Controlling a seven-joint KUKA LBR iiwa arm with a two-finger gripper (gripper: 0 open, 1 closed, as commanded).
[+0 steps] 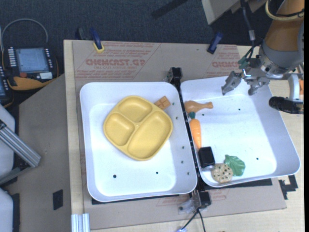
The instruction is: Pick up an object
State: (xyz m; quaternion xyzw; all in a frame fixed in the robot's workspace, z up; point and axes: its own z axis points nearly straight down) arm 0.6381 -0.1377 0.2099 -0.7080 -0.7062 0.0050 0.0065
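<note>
My gripper (241,87) hangs open over the far edge of the right bin (256,129), nothing between its fingers. In that bin, along its left side, lie a tan drumstick (198,106), an orange carrot (195,132) and a small black block (206,156). Near the front edge sit a round speckled cookie (222,173) and a green leafy piece (235,164). All of these lie well to the left of and nearer than the gripper.
The left bin (96,173) holds a yellow divided plate (138,127) with a small brown waffle piece (162,102) at its far right corner. A black clamp (175,74) sits between the bins at the back.
</note>
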